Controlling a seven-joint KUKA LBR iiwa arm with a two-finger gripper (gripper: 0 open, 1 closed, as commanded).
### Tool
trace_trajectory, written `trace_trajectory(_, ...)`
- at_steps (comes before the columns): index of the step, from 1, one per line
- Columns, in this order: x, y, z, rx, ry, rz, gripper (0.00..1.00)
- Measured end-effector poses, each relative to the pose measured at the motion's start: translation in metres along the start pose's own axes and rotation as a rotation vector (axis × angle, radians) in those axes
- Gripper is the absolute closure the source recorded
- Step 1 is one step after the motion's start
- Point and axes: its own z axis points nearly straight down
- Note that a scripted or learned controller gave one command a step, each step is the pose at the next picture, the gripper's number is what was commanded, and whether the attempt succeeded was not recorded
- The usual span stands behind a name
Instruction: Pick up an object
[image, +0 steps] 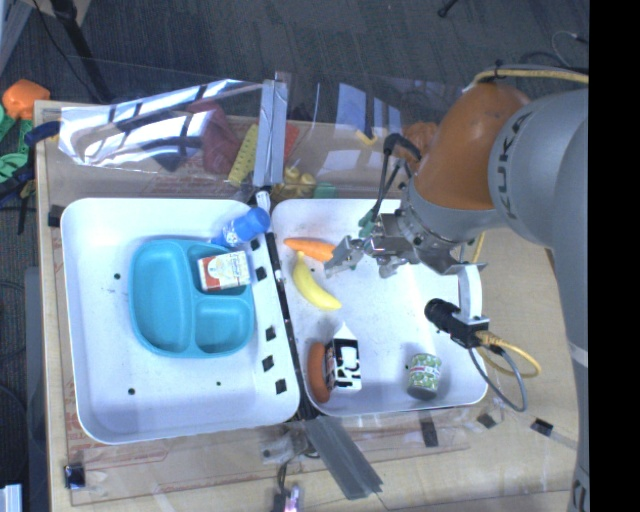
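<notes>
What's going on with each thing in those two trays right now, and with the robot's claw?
Gripper: above the right bin, holding nothing.
Carrot: lying flat beside the gripper.
Banana: lying flat, untouched.
Blue divided tray: right way up in the left bin.
Small carton: lying on the tray.
Small cup: standing upright.

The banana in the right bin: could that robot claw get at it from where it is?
Probably yes. The banana lies uncovered, the gripper hovers just beside it, and only the carrot lies close.
</notes>
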Motion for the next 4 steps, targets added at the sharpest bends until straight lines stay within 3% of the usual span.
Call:
trace_trajectory(1, -0.001, 0.046, 0.111, -0.001, -0.001, -0.128, 0.0)
trace_trajectory(2, -0.001, 0.046, 0.103, 0.002, -0.001, -0.133, 1.0)
trace_trajectory(3, -0.001, 0.046, 0.103, 0.002, -0.002, -0.133, 0.0)
trace_trajectory(4, -0.026, 0.097, 0.138, 0.013, 0.002, -0.326, 0.0)
